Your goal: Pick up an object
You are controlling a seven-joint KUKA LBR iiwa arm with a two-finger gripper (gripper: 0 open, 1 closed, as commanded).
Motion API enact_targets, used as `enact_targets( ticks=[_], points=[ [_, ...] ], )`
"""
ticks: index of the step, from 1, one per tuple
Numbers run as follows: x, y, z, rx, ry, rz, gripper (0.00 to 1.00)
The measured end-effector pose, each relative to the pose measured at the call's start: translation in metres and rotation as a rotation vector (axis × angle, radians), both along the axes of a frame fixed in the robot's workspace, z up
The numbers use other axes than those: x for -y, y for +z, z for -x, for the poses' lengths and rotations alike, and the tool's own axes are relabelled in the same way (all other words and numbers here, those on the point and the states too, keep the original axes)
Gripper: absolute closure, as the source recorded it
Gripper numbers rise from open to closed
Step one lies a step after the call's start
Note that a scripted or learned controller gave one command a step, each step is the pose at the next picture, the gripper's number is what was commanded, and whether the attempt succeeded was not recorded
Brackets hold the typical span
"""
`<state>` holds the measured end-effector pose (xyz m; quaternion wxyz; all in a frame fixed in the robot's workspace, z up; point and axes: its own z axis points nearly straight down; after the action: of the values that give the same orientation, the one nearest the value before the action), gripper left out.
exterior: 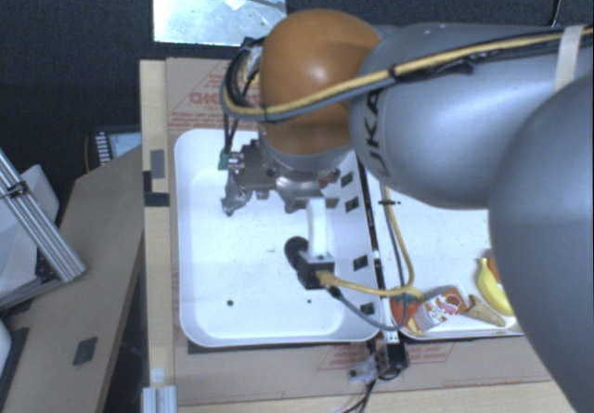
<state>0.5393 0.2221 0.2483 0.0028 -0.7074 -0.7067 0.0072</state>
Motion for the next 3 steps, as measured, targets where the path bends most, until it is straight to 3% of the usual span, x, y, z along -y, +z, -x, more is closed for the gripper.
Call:
enact_targets(
  ticks=[1,2,3],
  points=[
    [-0.012,-0.073,-0.005,0.007,0.000,-0.004,0.00],
    [-0.012,-0.168,0.014,0.012,-0.002,-0.006,0.00],
    [-0.012,-0.164,0.013,0.014,-0.002,-0.007,0.00]
  ],
)
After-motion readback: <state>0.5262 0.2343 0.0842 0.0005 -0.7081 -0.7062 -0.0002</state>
